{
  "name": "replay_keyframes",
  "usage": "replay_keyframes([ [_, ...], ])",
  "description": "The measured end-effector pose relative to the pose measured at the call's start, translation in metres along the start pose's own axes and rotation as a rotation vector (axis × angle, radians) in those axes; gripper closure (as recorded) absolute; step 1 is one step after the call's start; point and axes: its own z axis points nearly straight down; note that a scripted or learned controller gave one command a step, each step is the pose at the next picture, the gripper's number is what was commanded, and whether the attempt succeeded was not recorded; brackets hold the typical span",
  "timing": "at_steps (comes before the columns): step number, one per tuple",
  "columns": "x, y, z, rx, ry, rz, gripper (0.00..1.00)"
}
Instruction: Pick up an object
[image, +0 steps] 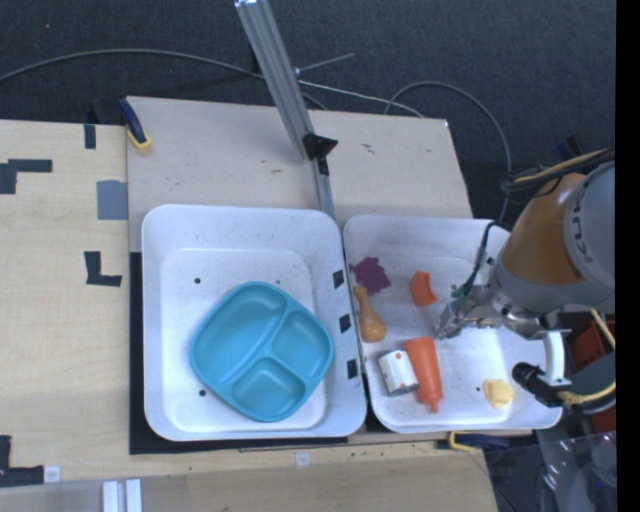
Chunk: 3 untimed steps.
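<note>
The fingers (447, 325) are seen low in the right bin (470, 232), their state untellable; a carrot (428, 370) lies just below-left.

The pale wooden bench (230, 165) bears two white bins side by side; the left bin (160, 300) lies at nine o'clock of the right bin (455, 240); a blue-and-yellow clamp (134, 125) sits at the bench's eleven o'clock corner.
</note>
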Motion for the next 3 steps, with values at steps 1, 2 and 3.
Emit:
replay_keyframes([
  [1, -0.010, -0.004, -0.054, -0.004, -0.001, 0.003, 1.00],
  [2, -0.005, 0.006, -0.102, -0.005, -0.001, 0.000, 1.00],
  [3, -0.005, 0.007, -0.149, -0.005, -0.001, 0.000, 1.00],
])
